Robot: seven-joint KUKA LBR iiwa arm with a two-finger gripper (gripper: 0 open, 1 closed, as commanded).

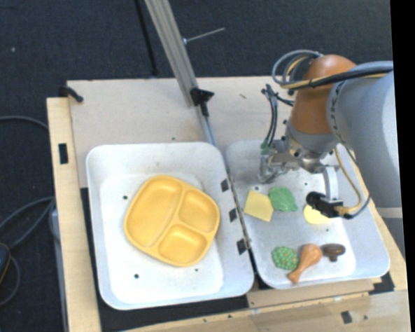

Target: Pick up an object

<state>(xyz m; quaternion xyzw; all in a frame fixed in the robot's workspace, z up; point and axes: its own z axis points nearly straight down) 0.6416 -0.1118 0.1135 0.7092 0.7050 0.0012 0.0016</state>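
The hand (271,170) is hanging over the right bin (367,261)'s far left corner; I cannot tell how far open it is. Lying nearby are a yellow wedge (258,206), green leaf (283,198), green lump (284,257), drumstick (304,260) and brown piece (332,251). A yellow divided plate (171,219) is sitting in the left bin (110,175). No writing is legible.

Yellow divided tray (172,219) sits mid left bin (101,203). Aluminium rail (172,41) runs off the counter (120,111) toward 12 o'clock. Black cables (14,216) on floor at 9.
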